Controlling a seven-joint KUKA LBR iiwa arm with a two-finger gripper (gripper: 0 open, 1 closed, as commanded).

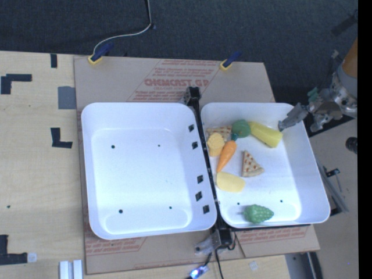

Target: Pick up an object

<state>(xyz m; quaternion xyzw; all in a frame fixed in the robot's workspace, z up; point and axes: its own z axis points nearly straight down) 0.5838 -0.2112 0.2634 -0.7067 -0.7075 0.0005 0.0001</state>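
Observation:
My gripper point(289, 120) hangs over the upper right rim of the right bin point(302, 173), with the wrist reaching in from the right. Its tip is just right of a yellow corn piece point(265, 134) and nothing shows held in it. Left of the corn lie a green broccoli point(240, 128), an orange carrot point(226, 154) and a pale yellow chunk point(215, 144) on a tan cracker point(219, 132). A pizza-like wedge point(251, 164), a yellow potato shape point(231, 182) and a green leafy piece point(257, 214) lie nearer the front.
The left bin point(139, 173) sits beside the right one, joined by a black divider with clips point(200, 156). Both rest on a cardboard sheet point(168, 80) on the wooden bench. A white cable point(139, 31) runs at the back.

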